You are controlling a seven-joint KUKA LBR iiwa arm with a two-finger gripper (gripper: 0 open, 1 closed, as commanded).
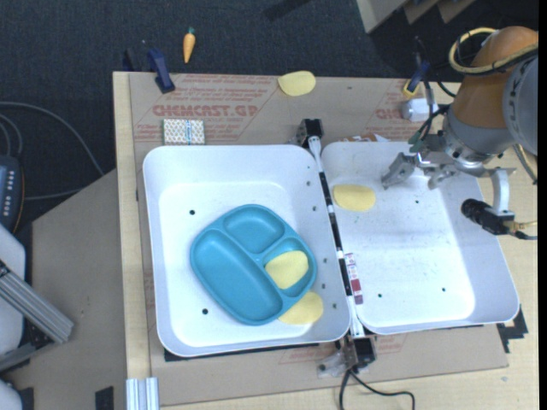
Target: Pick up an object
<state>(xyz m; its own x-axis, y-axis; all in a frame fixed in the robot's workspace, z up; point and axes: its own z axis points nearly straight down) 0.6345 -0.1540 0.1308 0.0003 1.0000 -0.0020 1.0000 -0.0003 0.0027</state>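
Observation:
A flat yellow piece lies at the near-left of the right bin. My gripper hangs over the far part of that bin, to the right of this piece and apart from it. Its fingers are spread open with nothing between them. In the left bin sits a blue divided tray with a second yellow piece in its right compartment. A third yellow piece rests against the tray's lower right edge.
Another yellow piece lies on the bench behind the bins, near a small patterned card and a blue clip. A black part of the arm juts over the right bin's right side.

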